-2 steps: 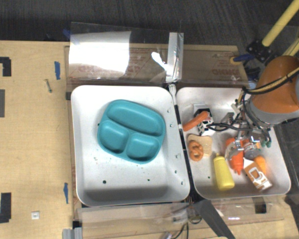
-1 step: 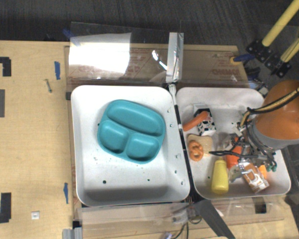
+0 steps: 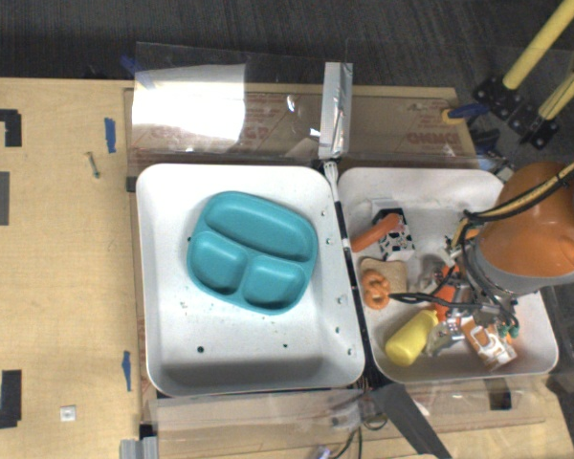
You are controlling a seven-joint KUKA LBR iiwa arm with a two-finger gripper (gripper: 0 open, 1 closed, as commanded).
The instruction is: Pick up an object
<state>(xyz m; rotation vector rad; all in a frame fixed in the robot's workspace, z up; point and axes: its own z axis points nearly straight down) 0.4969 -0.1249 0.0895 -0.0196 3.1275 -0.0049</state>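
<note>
Objects in the right bin (image 3: 545, 357), a yellow piece (image 3: 409, 338) among them, lie unlifted; the gripper (image 3: 456, 325) hovers low there; jaws' state unclear.

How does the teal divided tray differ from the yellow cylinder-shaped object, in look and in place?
The teal divided plastic tray is wide, flat and split into three compartments; the yellow cylinder-shaped object is small, rounded and plain. The tray lies in the left white bin, apart from any other object; the cylinder lies in the right white bin among other small items, beside the gripper. Both rest on a bin floor.
</note>
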